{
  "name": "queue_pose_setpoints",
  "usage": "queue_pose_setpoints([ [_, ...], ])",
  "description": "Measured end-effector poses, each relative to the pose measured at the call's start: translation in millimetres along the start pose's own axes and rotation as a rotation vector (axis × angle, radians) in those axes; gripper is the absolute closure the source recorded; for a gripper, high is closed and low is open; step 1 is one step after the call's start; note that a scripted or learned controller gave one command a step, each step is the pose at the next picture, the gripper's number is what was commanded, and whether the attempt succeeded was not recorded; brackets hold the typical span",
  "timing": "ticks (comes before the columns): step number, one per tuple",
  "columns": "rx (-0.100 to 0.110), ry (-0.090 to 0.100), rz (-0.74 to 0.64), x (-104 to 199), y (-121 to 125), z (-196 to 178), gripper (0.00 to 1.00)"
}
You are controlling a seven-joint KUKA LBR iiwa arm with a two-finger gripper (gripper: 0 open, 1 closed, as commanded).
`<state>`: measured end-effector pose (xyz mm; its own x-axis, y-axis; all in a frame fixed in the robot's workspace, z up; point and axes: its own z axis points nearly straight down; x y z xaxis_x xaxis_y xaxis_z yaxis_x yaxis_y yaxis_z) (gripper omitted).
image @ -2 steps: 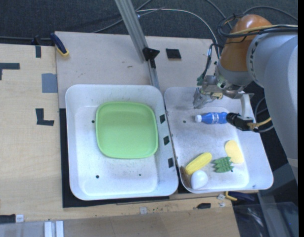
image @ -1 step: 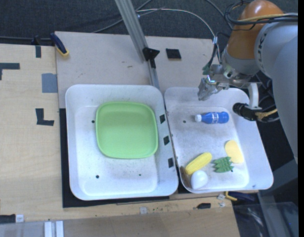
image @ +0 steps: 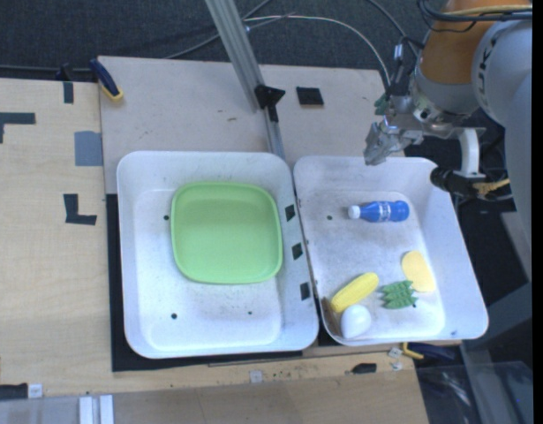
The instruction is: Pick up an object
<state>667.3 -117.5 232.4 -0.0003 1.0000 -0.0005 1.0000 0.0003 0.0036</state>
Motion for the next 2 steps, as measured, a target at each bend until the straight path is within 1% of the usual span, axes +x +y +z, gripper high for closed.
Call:
queue_pose_setpoints([
  [2,0.003,0.002,-0.004,93.0,-53.5,-14.3,1.00],
])
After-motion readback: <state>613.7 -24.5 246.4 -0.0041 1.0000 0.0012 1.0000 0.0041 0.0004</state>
